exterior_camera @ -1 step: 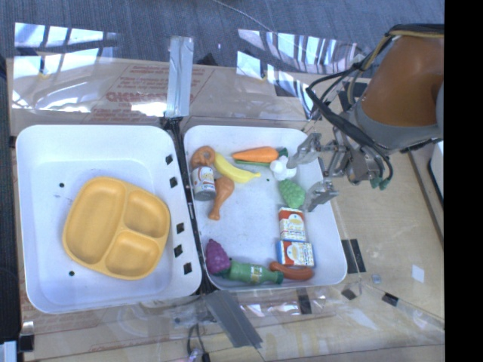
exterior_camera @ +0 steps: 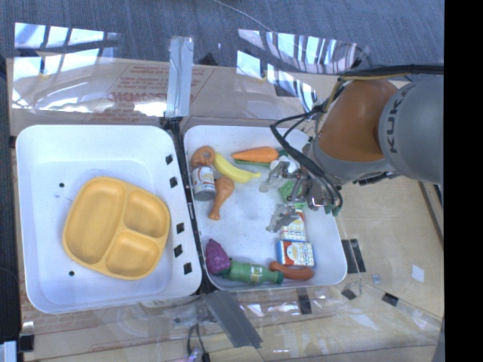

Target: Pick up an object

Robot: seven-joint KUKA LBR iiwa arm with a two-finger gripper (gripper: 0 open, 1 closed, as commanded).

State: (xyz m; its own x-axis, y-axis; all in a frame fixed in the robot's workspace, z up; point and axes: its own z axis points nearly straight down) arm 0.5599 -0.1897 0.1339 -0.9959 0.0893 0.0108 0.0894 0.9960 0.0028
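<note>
Grey arm [exterior_camera: 407, 127] reaching into right bin [exterior_camera: 249, 217], jaws [exterior_camera: 281, 196] spread open over bare floor, gripping nothing, banana [exterior_camera: 232, 170], carrot [exterior_camera: 256, 155], drumstick [exterior_camera: 219, 194] lying just left, yellow tray [exterior_camera: 115, 226] in left bin [exterior_camera: 45, 164]

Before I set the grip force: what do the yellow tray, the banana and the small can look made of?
The yellow tray looks like moulded plastic: one even colour, soft sheen, rounded compartments. The banana seems plastic toy food, uniformly yellow and smooth. The small can could be metal or plastic; its printed label hides the wall, so I cannot say.
</note>
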